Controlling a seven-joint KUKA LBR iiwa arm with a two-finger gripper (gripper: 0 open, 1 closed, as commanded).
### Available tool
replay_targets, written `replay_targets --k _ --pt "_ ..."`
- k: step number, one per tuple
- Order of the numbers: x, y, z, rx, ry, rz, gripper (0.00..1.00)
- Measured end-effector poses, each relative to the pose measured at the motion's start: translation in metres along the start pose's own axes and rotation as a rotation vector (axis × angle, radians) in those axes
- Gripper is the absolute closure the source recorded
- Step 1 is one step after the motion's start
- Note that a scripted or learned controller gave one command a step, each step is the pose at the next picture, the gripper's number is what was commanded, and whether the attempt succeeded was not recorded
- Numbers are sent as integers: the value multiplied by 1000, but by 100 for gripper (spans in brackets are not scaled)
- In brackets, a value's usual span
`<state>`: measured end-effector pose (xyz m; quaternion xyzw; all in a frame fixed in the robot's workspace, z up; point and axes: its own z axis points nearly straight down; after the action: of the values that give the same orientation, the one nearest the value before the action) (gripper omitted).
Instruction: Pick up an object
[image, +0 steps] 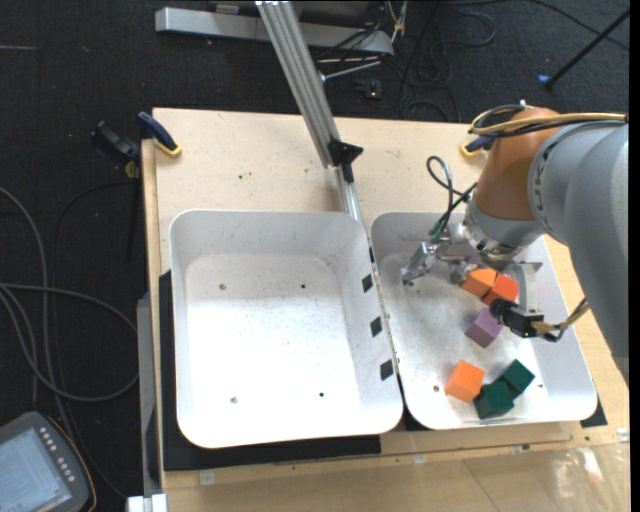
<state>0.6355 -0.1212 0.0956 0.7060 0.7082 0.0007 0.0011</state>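
Observation:
My gripper (418, 268) hangs low over the upper left part of the right bin (428, 330), pointing left and down, with nothing visibly between its tips. An orange block (492, 285) lies just to the right of the gripper, close under the wrist. A purple block (484, 327) sits below that one. Nearer the bin's front lie an orange cube (464, 381) and two dark green blocks (505, 389) touching each other.
The left bin (260, 320) stands beside the right one, their rims meeting along a strip with black marks (378, 325). A slanted metal pole (305, 85) comes down from the top to the bins' junction. Clamps (158, 135) grip the bench's back corners.

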Motion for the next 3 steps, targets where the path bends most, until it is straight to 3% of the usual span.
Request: replay_targets --k 1,3 --pt "0 0 -11 0 0 2 100" --pt "6 0 -99 -4 -1 0 100"
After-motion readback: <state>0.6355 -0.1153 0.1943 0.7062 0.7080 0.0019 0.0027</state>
